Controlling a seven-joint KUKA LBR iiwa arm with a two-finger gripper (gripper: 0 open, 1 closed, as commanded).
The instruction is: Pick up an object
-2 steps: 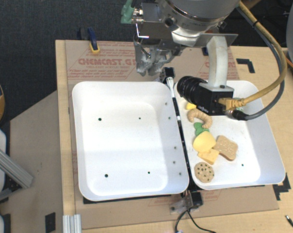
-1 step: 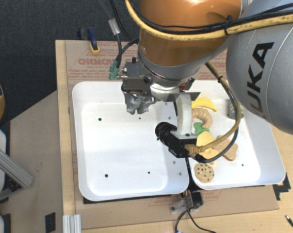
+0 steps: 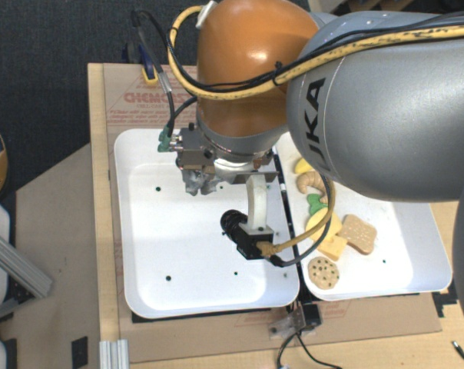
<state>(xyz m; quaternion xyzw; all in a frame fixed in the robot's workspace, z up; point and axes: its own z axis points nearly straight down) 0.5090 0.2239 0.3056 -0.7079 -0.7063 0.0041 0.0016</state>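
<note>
White left bin (image 3: 140,237) under tool (image 3: 195,180), open or closed unclear, toast (image 3: 360,234) slanted in right bin (image 3: 416,271)

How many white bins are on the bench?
2. The left bin lies under the arm. The right bin sits beside it, holds toy food pieces, and is partly covered by the arm.

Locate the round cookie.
In the camera view, the round cookie lies in the right bin, at its front left corner, beside the yellow piece.

One overhead camera looks slantwise onto both bins (image 3: 163,237).
</note>
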